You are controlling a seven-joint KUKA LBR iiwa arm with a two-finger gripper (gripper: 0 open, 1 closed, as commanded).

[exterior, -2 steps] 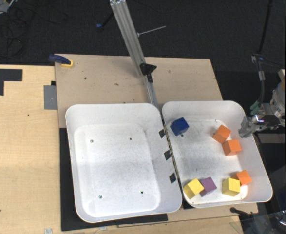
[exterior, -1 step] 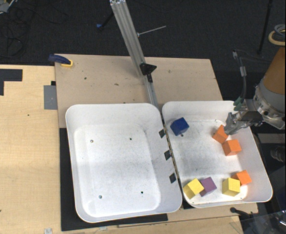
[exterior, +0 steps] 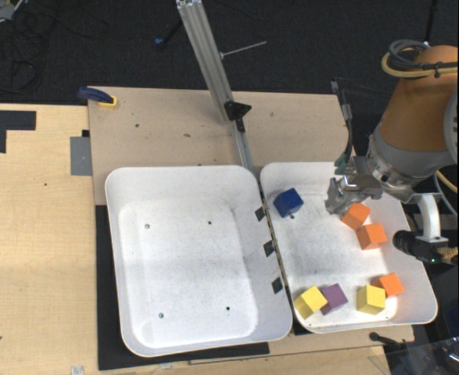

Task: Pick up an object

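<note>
Right bin [exterior: 307, 180], three orange cubes [exterior: 372, 235], two yellow (one blue)

Matt plastic bins, pale wood bench, bare metal rail

The two bins, left [exterior: 186, 260] and right [exterior: 315, 248], look like smooth white plastic with a faint dark speckle and a dull sheen. The bench [exterior: 34, 209] has a pale, matt, wood-grain surface. The slanted rail [exterior: 206, 49] is ribbed, silvery metal. The blocks, such as the blue cube [exterior: 288, 202], the orange cube [exterior: 371, 235] and the yellow cube [exterior: 312, 299], look matt and smooth-faced, like foam or painted wood. The hand [exterior: 343, 196] appears to be dull grey metal; the orange band [exterior: 418, 104] above it has a soft satin gloss.
</note>
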